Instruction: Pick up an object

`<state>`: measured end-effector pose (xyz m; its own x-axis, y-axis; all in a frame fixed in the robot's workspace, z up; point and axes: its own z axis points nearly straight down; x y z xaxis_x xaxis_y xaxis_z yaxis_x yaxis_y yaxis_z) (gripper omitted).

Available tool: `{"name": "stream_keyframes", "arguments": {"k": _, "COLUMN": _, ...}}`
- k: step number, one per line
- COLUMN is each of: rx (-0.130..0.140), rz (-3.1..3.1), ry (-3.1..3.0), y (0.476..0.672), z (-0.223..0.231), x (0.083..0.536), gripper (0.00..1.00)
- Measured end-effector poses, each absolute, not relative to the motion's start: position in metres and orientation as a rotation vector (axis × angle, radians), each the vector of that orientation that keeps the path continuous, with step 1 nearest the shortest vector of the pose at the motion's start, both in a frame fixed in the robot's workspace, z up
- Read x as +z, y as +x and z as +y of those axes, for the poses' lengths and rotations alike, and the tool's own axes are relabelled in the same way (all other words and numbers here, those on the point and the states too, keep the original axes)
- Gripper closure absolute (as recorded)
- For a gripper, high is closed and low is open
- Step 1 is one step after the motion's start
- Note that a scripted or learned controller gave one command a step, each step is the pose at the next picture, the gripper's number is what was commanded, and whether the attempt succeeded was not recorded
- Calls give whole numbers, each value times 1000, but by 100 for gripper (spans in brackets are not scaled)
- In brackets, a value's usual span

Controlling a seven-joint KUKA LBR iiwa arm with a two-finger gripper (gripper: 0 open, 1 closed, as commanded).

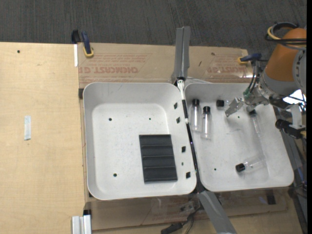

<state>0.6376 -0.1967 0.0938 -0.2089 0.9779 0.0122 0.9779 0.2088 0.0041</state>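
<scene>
From my remote station I saw the gripper (237,105) hanging over the upper part of the right bin (278,179), its metal fingers reaching toward the bin's middle; I could not tell how far apart they stood, and I saw nothing between them. Just beside the gripper, toward the divider, lay a small black cap (220,103). Two clear vials with black caps (201,120) lay side by side near that bin's divider wall. A long clear tube (257,130) ran down from just below the gripper, and another capped vial (247,166) lay near the right bin's lower edge. In the left bin (90,130), across the divider from the gripper, a black ribbed block (158,158) lay flat. Both bins sat on the desk (39,179).
</scene>
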Motion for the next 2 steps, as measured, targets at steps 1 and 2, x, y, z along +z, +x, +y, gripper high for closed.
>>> {"name": "stream_keyframes", "arguments": {"k": 1, "rx": 0, "rz": -2502, "ry": -1901, "y": 626, "z": -117, "x": 92, "gripper": 0}}
{"name": "stream_keyframes", "arguments": {"k": 2, "rx": 5, "rz": -2489, "ry": -1915, "y": 658, "z": -171, "x": 91, "gripper": 0}}
